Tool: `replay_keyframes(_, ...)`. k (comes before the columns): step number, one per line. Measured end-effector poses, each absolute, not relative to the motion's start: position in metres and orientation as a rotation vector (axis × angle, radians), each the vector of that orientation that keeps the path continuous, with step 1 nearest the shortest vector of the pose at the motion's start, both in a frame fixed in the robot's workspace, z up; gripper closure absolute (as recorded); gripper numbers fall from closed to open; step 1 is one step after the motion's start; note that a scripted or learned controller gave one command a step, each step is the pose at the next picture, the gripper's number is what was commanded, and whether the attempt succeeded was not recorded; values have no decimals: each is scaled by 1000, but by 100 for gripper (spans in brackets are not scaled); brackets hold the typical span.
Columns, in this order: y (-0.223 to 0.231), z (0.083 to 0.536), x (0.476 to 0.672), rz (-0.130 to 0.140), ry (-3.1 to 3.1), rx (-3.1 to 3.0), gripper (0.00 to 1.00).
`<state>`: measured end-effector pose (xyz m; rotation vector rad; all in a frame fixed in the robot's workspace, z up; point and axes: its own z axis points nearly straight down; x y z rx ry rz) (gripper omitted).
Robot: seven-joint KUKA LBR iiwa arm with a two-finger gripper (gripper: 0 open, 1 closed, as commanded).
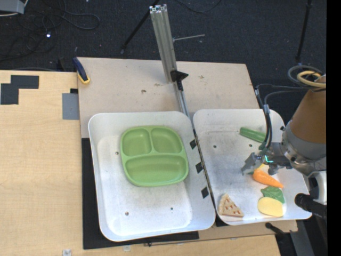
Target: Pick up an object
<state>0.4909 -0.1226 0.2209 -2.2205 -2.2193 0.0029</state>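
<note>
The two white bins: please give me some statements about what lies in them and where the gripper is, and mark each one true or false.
1. The green divided plate lies in the left bin. True.
2. The carrot lies in the left bin. False: it lies in the right bin, beside the gripper.
3. The gripper is over the right bin. True.
4. The sandwich wedge sits on the green divided plate. False: it lies near the front edge of the right bin.
5. A green stick-shaped piece lies in the right bin. True.
</note>
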Motion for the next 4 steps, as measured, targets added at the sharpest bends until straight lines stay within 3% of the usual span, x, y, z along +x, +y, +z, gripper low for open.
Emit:
replay_keyframes(1,-123,221,491,2,-2220,-2221,0)
replay_keyframes(3,-129,94,485,7,-2214,-2217,0)
replay_keyframes(4,-130,92,487,-1,-2219,-2220,0)
